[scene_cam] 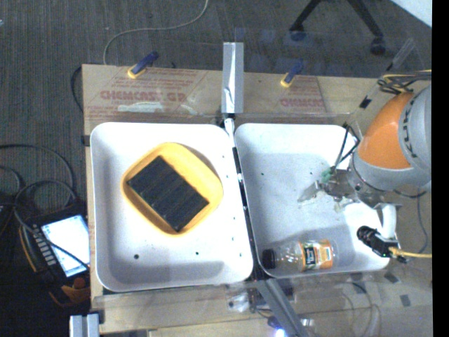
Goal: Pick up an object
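**binwatcher:** Bottle (300,255) pickup looks like the plan. A clear plastic bottle with an orange label and dark cap is seen lying on its side along the near wall of the right bin (280,160). The gripper (335,187) is parked over the right part of that bin, up and to the right of the bottle, well apart from it. Whether it's open or closed can't be told, since the tip is hidden in a blur of wrist hardware and cables. Nothing is seen held.

**slantcam:** Agreed. Worth noting the left bin (112,258) has a yellow dish (203,167) with a dark ribbed block (167,192) sat in it, so another target could be picked instead.

**binwatcher:** Risks, as judged from here: a round bottle on its side could be rolled away if it's nudged off-centre, and since it's tucked against the wall, a finger could be landed on the rim instead of beside the bottle. Slick plastic could also be squeezed out of the grip.

**slantcam:** Loose cables near the wrist could get snagged too.
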